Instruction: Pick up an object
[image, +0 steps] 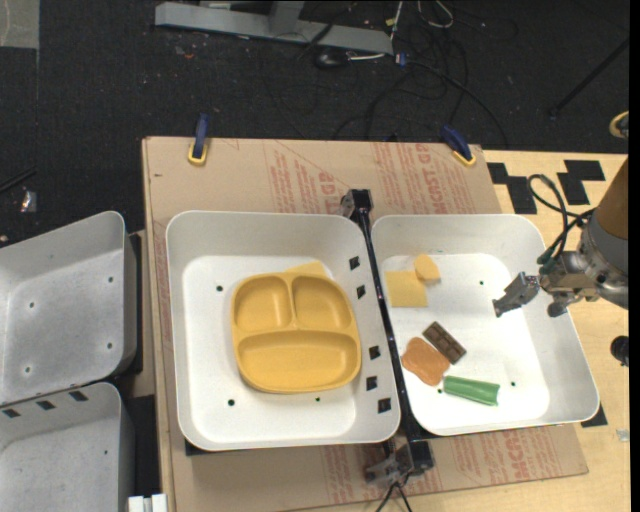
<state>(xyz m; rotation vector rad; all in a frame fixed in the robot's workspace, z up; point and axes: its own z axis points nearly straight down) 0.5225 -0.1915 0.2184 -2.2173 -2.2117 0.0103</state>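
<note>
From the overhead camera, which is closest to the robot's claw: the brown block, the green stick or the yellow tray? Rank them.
From the gripper:
1. Brown block, right bin, middle.
2. Green stick, right bin, near the front edge.
3. Yellow tray, left bin.

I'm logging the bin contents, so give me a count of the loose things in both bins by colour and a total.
Yellow: 3, the divided tray, the big block, the small block
Orange: 1, the flat piece
Brown: 1, the bar
Green: 1, the stick
Total: 6
</note>
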